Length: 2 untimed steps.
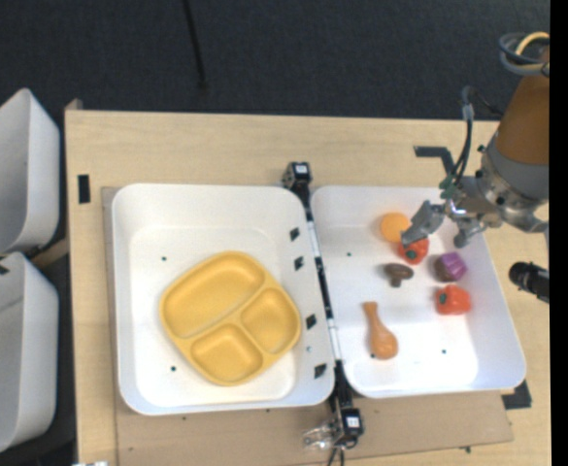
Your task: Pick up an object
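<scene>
Room: dark floor beyond the desk's far edge; white moulded shapes [7,260] off its left edge.
Desk [206,149]: pale wood, carrying two white bins side by side.
Left bin [133,260]: holds a yellow three-compartment tray [227,316], near its centre.
Right bin [487,357]: holds an orange ball [393,226], a red toy [415,251], a brown piece [399,274], a purple toy [450,267], a red pepper [451,300] and a tan gourd [379,333].
Pincer [443,229]: over the right bin's far right part, fingers apart, nothing between them; one fingertip at the red toy.
Writing: none legible.
</scene>
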Available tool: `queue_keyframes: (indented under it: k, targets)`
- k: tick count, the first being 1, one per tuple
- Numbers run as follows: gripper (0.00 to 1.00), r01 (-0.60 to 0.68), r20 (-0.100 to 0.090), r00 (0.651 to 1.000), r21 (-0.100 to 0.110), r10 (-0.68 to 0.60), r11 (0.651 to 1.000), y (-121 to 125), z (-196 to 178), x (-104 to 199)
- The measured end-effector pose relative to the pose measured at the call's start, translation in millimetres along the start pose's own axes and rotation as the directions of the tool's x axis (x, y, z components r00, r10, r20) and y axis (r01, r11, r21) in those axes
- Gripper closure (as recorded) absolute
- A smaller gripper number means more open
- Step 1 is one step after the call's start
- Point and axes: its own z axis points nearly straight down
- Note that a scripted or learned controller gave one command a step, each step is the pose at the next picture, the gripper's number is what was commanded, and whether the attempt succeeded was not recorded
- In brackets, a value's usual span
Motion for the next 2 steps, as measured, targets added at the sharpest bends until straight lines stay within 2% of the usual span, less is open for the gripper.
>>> queue_keyframes:
  k: [1, 2]
  targets:
    - [0.00, 0.003, 0.002, 1.000, -0.012, -0.003, 1.000, 2.0, -7.3, 0.4]
    - [0.00, 0.000, 0.003, 1.000, -0.010, 0.000, 1.000, -4.0, 37.0, -3.2]
